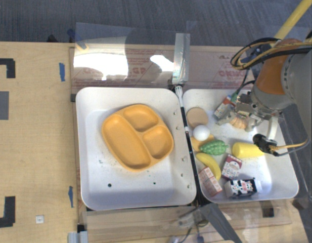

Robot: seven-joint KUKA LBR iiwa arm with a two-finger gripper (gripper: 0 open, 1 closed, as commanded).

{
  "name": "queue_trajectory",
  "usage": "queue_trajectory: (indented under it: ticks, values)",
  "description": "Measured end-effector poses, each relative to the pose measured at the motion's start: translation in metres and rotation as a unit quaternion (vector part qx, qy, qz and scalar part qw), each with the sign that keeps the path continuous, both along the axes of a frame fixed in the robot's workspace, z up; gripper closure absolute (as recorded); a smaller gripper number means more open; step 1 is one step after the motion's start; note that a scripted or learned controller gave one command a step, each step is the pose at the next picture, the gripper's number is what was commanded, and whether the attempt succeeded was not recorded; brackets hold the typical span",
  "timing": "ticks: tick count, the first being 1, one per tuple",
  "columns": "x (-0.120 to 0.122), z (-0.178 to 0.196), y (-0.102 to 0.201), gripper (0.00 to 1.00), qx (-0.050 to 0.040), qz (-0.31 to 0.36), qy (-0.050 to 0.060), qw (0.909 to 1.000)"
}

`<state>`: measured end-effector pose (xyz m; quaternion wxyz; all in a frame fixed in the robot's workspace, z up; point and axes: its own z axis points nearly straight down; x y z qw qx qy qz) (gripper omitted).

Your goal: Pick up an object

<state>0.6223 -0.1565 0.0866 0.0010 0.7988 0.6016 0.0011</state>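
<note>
single fixed camera above bench point(29, 135), slanted downward, both bins in frame, moderate distance.

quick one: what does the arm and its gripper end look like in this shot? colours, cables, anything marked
Grey arm with an orange band above the wrist. Yellow and black cables loop over it. The gripper is a cluttered metallic block with small red and white parts. No readable markings.

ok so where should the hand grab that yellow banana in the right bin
Across the middle of the banana, coming straight down. It lies flat on the bin floor and curved, narrowest across its width. The green piece and cartons crowd its ends, so the fit looks tight.
</note>
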Motion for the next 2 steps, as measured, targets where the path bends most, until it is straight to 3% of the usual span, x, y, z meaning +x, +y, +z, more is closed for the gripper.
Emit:
queue_trajectory:
  ticks: [1,2]
  values:
    - [0.031,-0.001,-0.016,0.0,0.0036,-0.021,0.012,0.9997]
    - [0.035,0.012,-0.015,1.0,0.0006,-0.02,0.005,0.9998]
